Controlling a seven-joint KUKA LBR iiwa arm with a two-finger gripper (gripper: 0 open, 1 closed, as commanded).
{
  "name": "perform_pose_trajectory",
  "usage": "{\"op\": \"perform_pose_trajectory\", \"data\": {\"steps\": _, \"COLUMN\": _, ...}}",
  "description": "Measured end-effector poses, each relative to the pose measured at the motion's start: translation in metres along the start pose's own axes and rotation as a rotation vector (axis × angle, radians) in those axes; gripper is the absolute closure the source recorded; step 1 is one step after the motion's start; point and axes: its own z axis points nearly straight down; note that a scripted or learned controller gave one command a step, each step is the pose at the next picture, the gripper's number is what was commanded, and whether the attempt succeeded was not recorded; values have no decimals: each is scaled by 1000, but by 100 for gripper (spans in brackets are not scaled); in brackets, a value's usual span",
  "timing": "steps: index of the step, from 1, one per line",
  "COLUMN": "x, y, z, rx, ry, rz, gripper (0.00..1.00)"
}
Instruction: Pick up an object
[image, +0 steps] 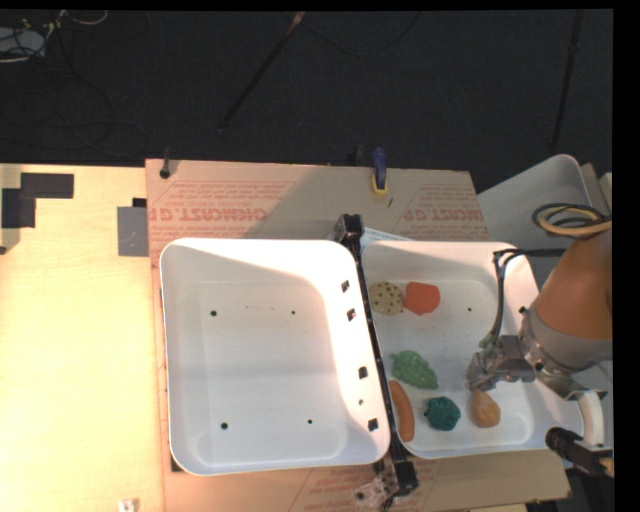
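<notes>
Nearest the lens, at the lower edge: one brown cardboard sheet (330, 205) with reversed red lettering, underlying both containers on one pale wooden bench (70, 340). Bins, white, shallow: two. Left bin (190, 440), the larger in view, shows four small dark dots on its floor. Right bin (455, 255) holds six small objects and the working end of the arm. Arm (580, 300): one, grey with an orange band, entering from the right. Gripper (492, 376): one, metallic, low inside the right bin just above the tan piece; whether its fingers stand apart or together cannot be told from this angle, and nothing is visibly held between them. Contents of right bin, largest first: one elongated orange-red item (402, 411) lying against the dividing wall; one leafy light-green item (414, 369) near the centre; one orange-red rounded item (423, 297) toward the far side; one dark teal lump (442, 413) near the front wall; one speckled beige round item (387, 297) touching the orange-red rounded one on its left; one tan oval piece (486, 409), just right of the teal lump. Clamp, blue and yellow (379, 172): one, on the cardboard's far edge.
</notes>
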Motion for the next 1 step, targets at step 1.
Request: {"op": "perform_pose_trajectory", "data": {"steps": 1, "x": 0, "y": 0, "z": -9, "rx": 1, "ry": 0, "rz": -1, "gripper": 100}}
